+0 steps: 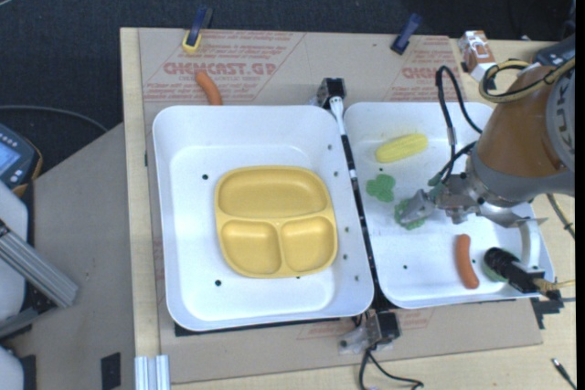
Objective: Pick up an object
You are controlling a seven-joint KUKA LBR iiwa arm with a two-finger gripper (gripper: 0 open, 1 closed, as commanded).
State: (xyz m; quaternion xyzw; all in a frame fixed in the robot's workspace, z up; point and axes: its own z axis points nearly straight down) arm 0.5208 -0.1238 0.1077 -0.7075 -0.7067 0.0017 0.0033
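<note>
My end effector (419, 207) low in right bin (512, 116), at green object (409, 215) mid-bin; finger state: cannot tell. Object looks like small plastic toy food: likely light, stiff, smooth. Best grip across narrow middle. Corn (402, 147), sausage (466, 260) nearby.

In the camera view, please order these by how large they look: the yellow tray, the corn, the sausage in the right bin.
1. Yellow tray, clearly largest.
2. Corn and sausage look alike in length; the corn looks thicker.
</note>
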